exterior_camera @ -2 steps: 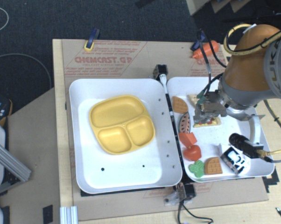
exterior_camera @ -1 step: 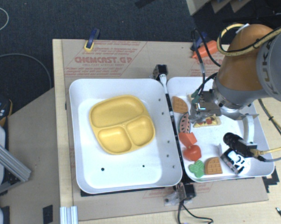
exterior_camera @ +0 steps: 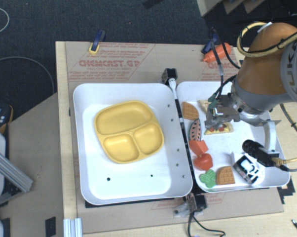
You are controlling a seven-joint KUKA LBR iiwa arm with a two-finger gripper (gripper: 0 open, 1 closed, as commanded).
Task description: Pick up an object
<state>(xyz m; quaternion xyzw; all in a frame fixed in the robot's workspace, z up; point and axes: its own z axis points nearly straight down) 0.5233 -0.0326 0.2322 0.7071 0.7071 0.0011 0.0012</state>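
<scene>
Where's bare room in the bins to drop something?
Left bin: bare floor between the plate and the near wall, plus a strip along its right side. Right bin: crowded, toy food down its left side, gripper over the middle.

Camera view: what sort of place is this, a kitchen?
Likely a robotics lab, not a kitchen: a robot arm reaches over a white bin of toy food, and a clamp pins cardboard underneath.
</scene>
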